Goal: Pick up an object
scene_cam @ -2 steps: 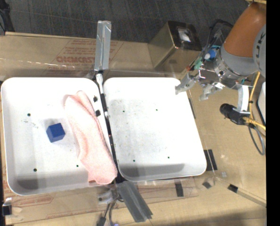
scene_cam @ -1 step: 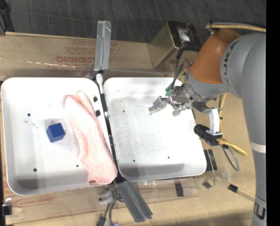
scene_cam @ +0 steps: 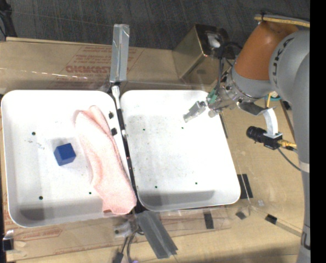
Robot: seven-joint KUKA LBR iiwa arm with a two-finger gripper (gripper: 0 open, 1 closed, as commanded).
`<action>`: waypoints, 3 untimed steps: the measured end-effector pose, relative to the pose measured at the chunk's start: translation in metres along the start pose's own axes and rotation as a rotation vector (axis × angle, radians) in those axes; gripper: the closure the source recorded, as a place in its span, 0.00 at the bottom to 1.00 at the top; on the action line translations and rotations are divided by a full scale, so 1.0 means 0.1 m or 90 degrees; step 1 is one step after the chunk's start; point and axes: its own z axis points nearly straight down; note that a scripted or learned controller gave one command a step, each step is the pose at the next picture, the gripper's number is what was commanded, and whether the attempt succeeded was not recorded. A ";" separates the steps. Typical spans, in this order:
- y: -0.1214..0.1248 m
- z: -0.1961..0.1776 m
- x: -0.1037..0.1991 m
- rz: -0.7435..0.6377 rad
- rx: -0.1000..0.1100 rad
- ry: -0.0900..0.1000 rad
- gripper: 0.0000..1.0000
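Camera view: tool (scene_cam: 194, 112) hangs over the right bin (scene_cam: 176, 193), near that bin's far right corner, arm (scene_cam: 278, 53) coming in from the right. I can't tell from this angle how the tool is set, and nothing shows in it.

Pickable things both sit in the left bin (scene_cam: 20, 212), on the other side of the divider (scene_cam: 124, 141) from the tool. Blue cube (scene_cam: 65, 153) lies on the left bin's floor, roughly mid-bin, just beside the pink cloth (scene_cam: 103, 158) but apart from it. The cloth runs along the left bin's right wall, its lower end bunched against the near right corner and lapping the rim at the divider.

Risks as I see them:
- The right bin's floor under the tool looks bare apart from specks, so a descent here likely grabs nothing.
- Crossing to the left bin low could clip the divider or snag the cloth edge on the rim.
- Going for the cube: small target, an off-centre approach could push it aside.
- Going for the cloth: a flat, thin fold could slip out on lift, or drag over the cube.
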 end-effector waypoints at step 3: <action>-0.66 -1.15 0.15 0.223 0.002 0.000 0.00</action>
